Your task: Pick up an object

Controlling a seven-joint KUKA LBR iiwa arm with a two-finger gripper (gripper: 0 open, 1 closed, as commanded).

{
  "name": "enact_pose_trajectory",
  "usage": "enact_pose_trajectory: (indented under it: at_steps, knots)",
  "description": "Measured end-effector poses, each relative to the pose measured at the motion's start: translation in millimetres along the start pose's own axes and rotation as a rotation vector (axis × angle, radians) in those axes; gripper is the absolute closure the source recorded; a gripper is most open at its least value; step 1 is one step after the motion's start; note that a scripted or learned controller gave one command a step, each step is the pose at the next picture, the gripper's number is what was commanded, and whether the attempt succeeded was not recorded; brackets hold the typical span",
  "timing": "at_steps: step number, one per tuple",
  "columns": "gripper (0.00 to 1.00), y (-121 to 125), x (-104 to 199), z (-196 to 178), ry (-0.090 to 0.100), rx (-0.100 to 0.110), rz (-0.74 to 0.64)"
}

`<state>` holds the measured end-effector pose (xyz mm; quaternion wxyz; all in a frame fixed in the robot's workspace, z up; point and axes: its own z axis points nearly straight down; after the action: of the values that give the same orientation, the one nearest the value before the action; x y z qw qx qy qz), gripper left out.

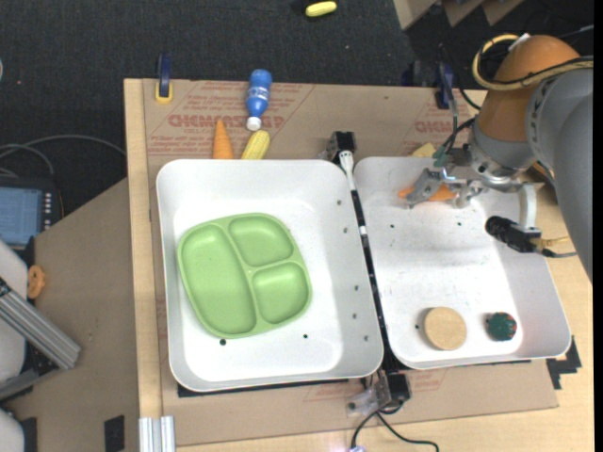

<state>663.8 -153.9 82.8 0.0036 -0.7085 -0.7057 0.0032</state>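
My gripper [450, 185] hangs low over the far end of the right bin [528, 281]. An orange piece [415, 192] lies on the bin floor and pokes out to the left from under the gripper. Whether it is gripped cannot be made out. At the near end of the same bin lie a tan round disc [443, 329] and a small dark green ball [500, 326]. The left bin [179, 196] holds a green divided plate [245, 273].
Behind the left bin, on the cardboard, lie a blue and white bottle [256, 97], an orange carrot [221, 141] and a yellow corn piece [256, 144]. A black clamp [343, 145] sits between the bins at the back. A yellow object [321, 8] lies on the dark floor.
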Motion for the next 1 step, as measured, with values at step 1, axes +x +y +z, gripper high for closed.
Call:
enact_pose_trajectory:
  at_steps: [1]
  knots:
    - [0.0, -47.4, 62.1, -1.2, 0.003, -0.003, -0.007]
